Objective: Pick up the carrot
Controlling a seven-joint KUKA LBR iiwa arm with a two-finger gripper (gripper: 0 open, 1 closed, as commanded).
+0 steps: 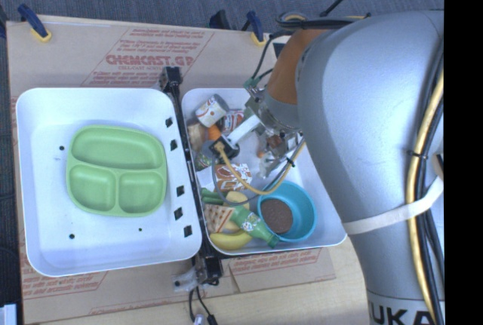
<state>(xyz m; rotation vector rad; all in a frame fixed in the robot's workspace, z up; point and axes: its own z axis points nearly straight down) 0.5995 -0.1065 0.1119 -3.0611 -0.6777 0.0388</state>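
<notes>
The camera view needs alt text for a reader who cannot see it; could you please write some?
A grey arm reaches from the right over the right bin, which is crowded with toy food, a banana and a blue bowl. The left bin holds a green divided plate.

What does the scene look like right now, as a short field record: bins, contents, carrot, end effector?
left bin: holds a green divided plate
right bin: crowded with toy food and packets
carrot: small orange piece near the right bin's upper left, among other items
blue bowl: lower right of right bin, brown filling
banana: at the right bin's bottom edge
end effector: low over the right bin's middle, to the right of the carrot
grasp: none visible
</notes>
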